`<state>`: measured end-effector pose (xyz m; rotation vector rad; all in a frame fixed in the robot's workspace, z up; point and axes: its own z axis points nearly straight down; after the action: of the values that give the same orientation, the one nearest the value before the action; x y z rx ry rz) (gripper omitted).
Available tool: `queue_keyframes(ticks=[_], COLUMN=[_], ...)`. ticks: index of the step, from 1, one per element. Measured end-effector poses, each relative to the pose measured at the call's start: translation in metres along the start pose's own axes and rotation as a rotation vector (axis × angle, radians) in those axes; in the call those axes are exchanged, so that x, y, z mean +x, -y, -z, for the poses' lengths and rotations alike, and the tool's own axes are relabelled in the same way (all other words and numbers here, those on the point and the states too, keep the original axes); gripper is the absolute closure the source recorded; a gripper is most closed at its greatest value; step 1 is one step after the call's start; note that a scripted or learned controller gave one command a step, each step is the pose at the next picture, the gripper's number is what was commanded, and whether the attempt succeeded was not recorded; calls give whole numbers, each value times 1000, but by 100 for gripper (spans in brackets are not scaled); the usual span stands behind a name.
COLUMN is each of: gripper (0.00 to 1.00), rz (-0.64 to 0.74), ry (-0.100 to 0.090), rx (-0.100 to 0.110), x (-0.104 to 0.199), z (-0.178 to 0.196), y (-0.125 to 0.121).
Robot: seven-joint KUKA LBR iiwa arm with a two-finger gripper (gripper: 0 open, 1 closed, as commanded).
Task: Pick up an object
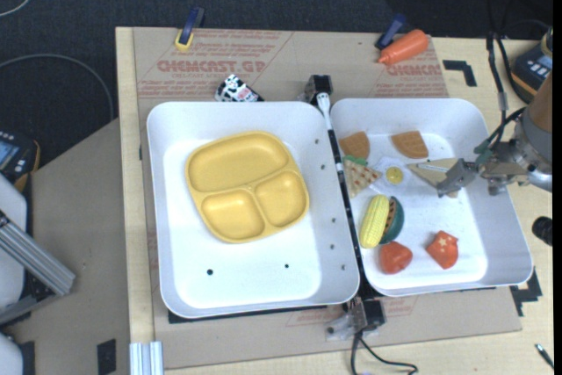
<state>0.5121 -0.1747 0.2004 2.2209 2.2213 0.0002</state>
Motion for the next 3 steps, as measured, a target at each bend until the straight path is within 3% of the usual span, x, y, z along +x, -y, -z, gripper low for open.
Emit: queue_keyframes(ticks=[2,3], gripper=[0,100], rz=[-1,-1], ry=[-3,0], rx=[6,-1], x=[-6,-7], z=[-113,-99], y=[7,5])
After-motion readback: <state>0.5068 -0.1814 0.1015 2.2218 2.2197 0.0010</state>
